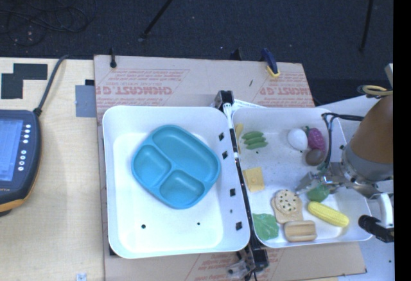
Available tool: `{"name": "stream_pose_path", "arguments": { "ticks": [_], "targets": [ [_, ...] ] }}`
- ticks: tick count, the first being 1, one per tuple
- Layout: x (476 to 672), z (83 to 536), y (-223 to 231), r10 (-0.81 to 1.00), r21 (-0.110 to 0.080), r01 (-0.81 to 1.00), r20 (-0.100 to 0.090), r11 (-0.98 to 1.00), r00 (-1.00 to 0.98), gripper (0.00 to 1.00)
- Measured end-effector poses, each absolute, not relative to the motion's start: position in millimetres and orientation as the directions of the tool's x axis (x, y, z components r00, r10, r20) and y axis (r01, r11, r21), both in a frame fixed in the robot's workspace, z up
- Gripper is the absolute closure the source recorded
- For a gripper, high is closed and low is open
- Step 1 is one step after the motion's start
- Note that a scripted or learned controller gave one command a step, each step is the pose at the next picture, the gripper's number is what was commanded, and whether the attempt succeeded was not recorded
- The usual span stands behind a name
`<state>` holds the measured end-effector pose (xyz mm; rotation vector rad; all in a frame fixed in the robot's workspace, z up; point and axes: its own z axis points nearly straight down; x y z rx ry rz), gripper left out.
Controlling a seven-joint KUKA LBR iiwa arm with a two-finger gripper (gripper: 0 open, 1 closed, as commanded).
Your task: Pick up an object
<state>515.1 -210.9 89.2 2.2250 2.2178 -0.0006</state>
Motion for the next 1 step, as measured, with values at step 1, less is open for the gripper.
{"name": "stream_pose_path", "arguments": {
  "ticks": [1],
  "targets": [
    [482.7, 89.0, -130.1, 1.0, 0.002, 1.0, 0.002, 0.002, -0.002, 0.0]
  ]
}}
